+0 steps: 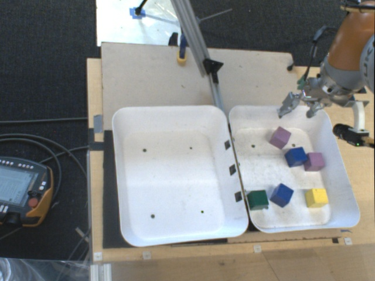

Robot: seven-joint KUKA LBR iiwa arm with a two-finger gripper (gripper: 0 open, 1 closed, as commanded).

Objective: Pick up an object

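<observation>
over the right bin point(345, 215), the gripper point(302, 105) hangs wide apart, holding nothing; it should drop straight onto the purple block point(280, 137).

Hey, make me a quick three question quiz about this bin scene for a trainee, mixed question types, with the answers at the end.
1. True or false: all the blocks lie in the right bin.
2. How many blocks are blue?
3. Multiple choice: which block lies nearest the end effector? A) yellow block B) green block C) upper purple block

Key:
1. True. All six sit in the right bin, none in the left bin.
2. Two: one blue block beside the second purple block, another blue block nearer the front.
3. C.
</observation>
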